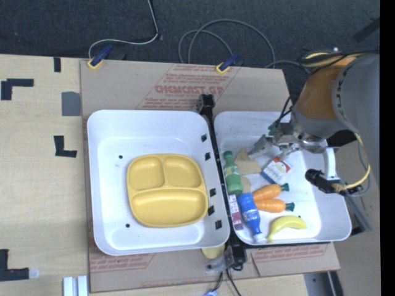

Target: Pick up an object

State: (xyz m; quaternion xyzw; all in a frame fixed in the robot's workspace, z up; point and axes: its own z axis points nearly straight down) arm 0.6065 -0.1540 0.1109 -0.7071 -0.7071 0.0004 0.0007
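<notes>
Left bin (99, 165): we see one item, a yellow divided plate (166, 189) with three compartments, lying flat near the middle.
Right bin (333, 224): we count a cluster of small items along its left and lower part.
Green bottle (232, 174): lies against the wall shared with the left bin, cap toward the far side.
Blue bottle (250, 213): just below the green one, slanted, white cap toward the near rim.
Carrots (269, 199): two orange toy carrots side by side, green tips to the right, touching the blue bottle's upper end.
Banana (286, 225): yellow, near the bin's lower right corner, just below the carrots.
Small carton (275, 169): white and blue with a red patch, tilted, above the carrots; its print is too small for us to read.
Gripper (276, 142): sits low over the right bin's upper middle, just above the carton; we see nothing between the fingers, and we cannot tell their spread.
Cardboard sheet (185, 85): under both bins, red print; we read "CHEMCAST GP".
</notes>
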